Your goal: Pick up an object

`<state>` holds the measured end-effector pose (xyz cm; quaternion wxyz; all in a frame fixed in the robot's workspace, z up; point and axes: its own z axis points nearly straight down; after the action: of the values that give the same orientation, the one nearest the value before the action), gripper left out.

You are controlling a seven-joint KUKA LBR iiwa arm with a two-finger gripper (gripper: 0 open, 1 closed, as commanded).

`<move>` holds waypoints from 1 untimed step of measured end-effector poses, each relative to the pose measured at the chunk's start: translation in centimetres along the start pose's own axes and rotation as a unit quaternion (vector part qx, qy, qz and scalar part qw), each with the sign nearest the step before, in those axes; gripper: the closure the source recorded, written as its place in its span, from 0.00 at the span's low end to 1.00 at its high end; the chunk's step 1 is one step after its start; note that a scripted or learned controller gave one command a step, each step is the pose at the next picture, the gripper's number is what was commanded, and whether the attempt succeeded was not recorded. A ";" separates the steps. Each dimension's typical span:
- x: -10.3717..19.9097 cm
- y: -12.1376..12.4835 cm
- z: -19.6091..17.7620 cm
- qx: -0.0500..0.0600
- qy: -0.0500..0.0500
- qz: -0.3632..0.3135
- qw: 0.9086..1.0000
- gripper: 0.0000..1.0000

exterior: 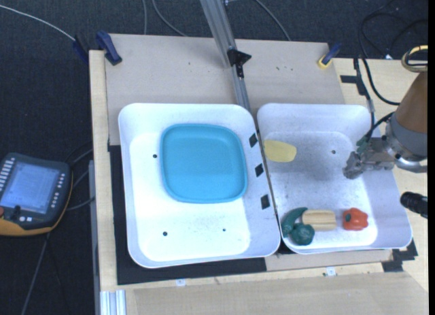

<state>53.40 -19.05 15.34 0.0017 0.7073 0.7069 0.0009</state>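
Note:
The right bin (319,118) holds a pale yellow piece (279,150) near its left wall. Along its front edge lie a dark green item (298,225), a tan block (319,220) and a red pepper-like item (354,219). My gripper (355,166) hangs over the bin's right side, above and behind the red item, with nothing visibly between its fingers. The fingers are too small and dark to read.
The left bin (139,191) carries a blue square plate (203,162). A metal pole (219,21) slants down to the gap between the bins. Cables lie on the floor behind the bench, and a teach pendant (30,191) rests at the left.

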 end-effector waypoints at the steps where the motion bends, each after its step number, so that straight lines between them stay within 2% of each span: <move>1: -0.3 -0.8 -5.5 -0.001 0.000 0.000 1.000 1.00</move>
<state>52.56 -19.31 20.89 0.0025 0.7071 0.7071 0.0014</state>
